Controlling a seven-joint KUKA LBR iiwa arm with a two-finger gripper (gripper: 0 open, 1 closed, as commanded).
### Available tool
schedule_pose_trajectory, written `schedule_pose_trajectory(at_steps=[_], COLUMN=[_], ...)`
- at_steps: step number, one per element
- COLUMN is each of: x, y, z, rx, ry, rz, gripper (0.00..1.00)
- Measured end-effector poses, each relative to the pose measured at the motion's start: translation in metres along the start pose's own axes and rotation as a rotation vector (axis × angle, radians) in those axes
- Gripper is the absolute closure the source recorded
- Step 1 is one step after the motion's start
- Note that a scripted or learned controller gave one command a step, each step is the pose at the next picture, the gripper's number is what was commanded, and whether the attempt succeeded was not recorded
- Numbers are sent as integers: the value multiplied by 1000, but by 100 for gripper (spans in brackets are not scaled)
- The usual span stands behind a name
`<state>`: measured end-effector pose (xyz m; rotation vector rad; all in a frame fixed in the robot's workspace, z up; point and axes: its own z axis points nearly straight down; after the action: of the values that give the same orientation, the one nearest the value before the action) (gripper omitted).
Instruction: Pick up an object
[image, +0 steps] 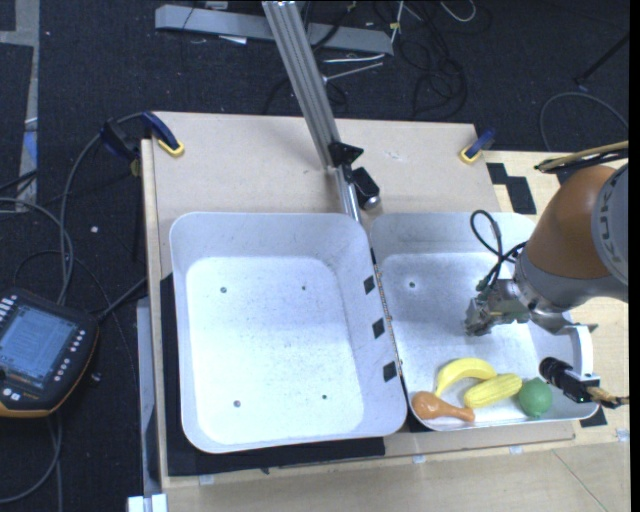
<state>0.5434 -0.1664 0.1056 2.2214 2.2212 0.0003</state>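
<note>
Yellow banana (463, 374) near hand (485, 318)

High slanted overhead view onto both bins (190, 240)

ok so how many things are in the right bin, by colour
yellow: 2, a banana and a corn cob
orange: 1, a gourd-shaped piece
green: 1, a round fruit
total: 4

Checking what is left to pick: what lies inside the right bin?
Inside the right bin, along its near edge: a banana, corn cob, green ball and orange piece. The arm covers its far right part.
</note>
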Motion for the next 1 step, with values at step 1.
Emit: schedule_pose_trajectory(at_steps=[1], x=[2], y=[-9], z=[-53], rx=[-4], ry=[-1], rz=[0], gripper=[100])
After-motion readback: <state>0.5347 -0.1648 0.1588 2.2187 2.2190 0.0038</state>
